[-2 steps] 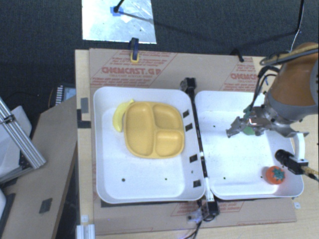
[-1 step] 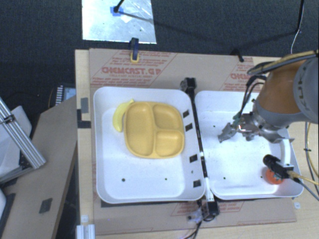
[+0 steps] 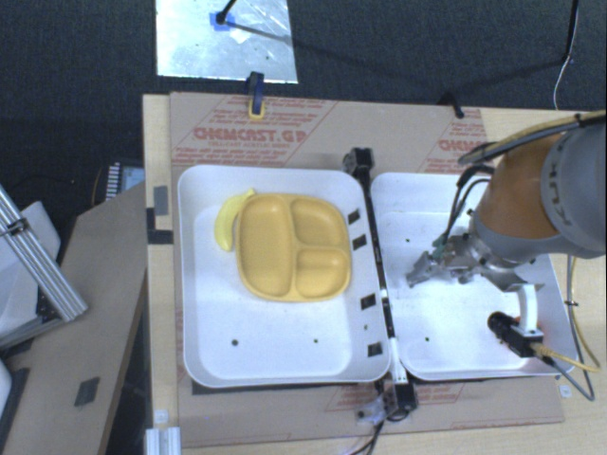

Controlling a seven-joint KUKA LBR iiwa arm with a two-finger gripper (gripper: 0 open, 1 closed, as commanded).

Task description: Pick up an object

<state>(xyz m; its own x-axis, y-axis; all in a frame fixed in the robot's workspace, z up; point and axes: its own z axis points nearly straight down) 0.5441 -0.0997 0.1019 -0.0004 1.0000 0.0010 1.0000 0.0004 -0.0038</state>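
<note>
Table (image 3: 313, 121), 1, carries 2 white bins, w/ a printed sheet under them. I take the yellow tray (image 3: 289, 246) as my landmark. Left bin (image 3: 204, 344) holds it; right bin (image 3: 427, 349) sits just right of the tray's bin, touching along a black divider strip (image 3: 372, 263).

My arm (image 3: 545, 192), 1, grey w/ orange band, is right of the tray, over the right bin. Yellow tray, 1, w/ 3 compartments, lies flat approx mid left bin. Yellow banana-like piece (image 3: 226, 221), 1, touches the tray's left edge, partly tucked under it.

My tool (image 3: 422, 273), 1, is right of the tray, across the divider, low over the right bin floor, pointing toward the tray. Fingers: can't tell if apart or together; nothing seen betw them.

Other stuff: shiny metal plate (image 3: 226, 27) w/ blue tape beyond the tray, off the table; yellow clamp (image 3: 256, 102) at the table's far edge. Divider strip stands betw tool and tray.
</note>
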